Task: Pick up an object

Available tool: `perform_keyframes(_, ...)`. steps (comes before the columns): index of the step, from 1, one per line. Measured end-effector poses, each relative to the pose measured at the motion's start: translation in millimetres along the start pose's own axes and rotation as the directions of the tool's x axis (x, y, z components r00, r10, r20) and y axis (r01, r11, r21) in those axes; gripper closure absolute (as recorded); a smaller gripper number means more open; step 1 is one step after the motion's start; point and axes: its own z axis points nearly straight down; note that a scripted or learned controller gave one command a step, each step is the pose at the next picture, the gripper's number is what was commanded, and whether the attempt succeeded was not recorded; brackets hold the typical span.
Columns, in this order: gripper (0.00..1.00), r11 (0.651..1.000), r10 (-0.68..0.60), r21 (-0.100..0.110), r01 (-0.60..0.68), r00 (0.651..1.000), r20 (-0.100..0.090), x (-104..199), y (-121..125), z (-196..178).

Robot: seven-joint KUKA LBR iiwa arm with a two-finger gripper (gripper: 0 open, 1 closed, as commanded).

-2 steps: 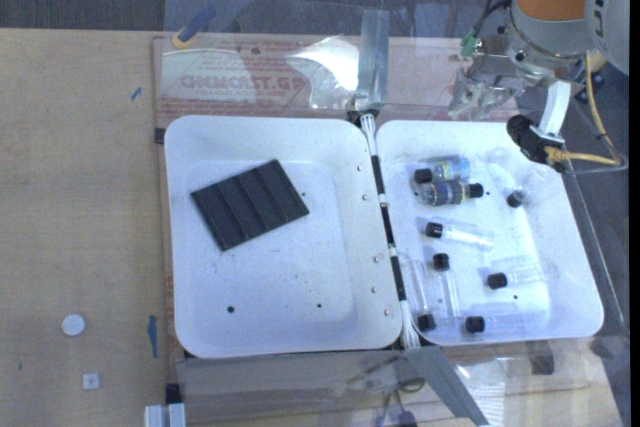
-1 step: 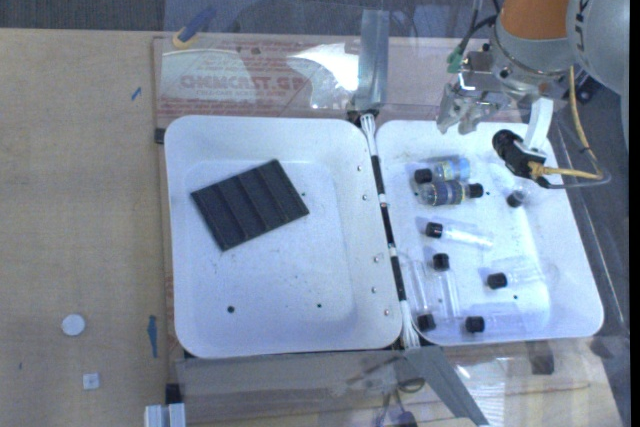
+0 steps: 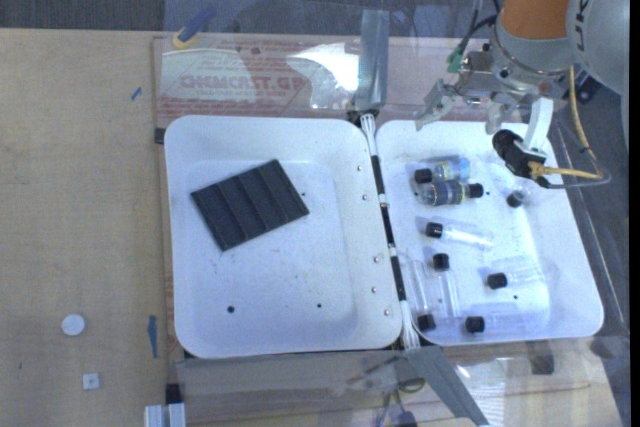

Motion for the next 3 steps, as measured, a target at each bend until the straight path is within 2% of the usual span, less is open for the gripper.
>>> perform_keyframes(1,0.0,0.999,-0.046,-0.003,0.046,0.999,-0.001,-17.8,-24.1,126.3)
perform_keyframes(2,0.0,0.995,-0.098,-0.001,0.098,0.995,-0.001,-78.4,-95.9,91.9)
perform_keyframes(3,0.0,0.991,-0.131,0.0,0.131,0.991,-0.001,-56.6,-123.9,113.5)
